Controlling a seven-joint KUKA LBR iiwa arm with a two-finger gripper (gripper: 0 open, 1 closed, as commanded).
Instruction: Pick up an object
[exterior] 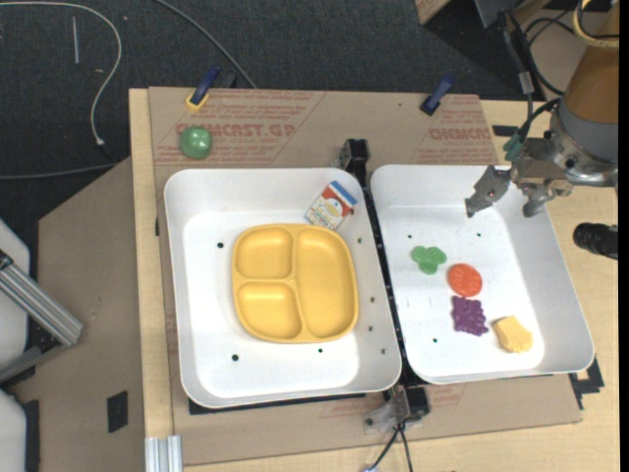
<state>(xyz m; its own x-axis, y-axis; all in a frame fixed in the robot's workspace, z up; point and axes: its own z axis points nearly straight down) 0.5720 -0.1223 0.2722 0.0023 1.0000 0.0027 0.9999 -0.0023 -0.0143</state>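
Hand hovers empty, fingers spread wide for approach; green toy and orange toy lie below-left, ungrasped.

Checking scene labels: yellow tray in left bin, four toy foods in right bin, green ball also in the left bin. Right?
Not quite. The green ball is not in the left bin; it sits on the cardboard outside it, beyond its far left corner, as the camera view shows. The rest holds: the yellow tray is in the left bin and four toy foods lie in the right bin.

Dark carpet — cardboard-topped bench
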